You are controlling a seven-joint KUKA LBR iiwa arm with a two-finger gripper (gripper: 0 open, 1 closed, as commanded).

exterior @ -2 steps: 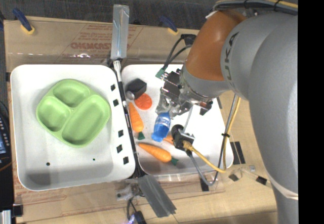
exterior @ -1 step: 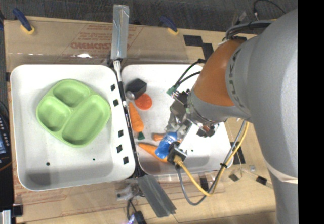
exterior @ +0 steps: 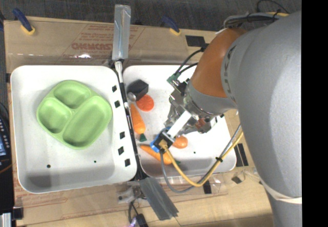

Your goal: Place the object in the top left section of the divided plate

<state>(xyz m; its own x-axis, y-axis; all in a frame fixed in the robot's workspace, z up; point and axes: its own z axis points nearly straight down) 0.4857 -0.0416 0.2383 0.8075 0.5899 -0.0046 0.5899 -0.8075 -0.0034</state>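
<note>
Camera view: arm (exterior: 218, 69) bent, gripper (exterior: 197, 123) low over right bin (exterior: 158, 75).

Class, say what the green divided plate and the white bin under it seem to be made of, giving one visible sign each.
Green divided plate: probably moulded plastic, matt; even colour, rounded ridges between sections. Shallow white bin: likely plastic too, smooth; rounded corners, uniform walls.

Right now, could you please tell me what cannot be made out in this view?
- Right bin: its right half, camera view, hidden under the arm.
- Orange round object: partly covered by the arm.
- Front carrot: right end covered by the arm.
- Black object: too small to identify.
</note>
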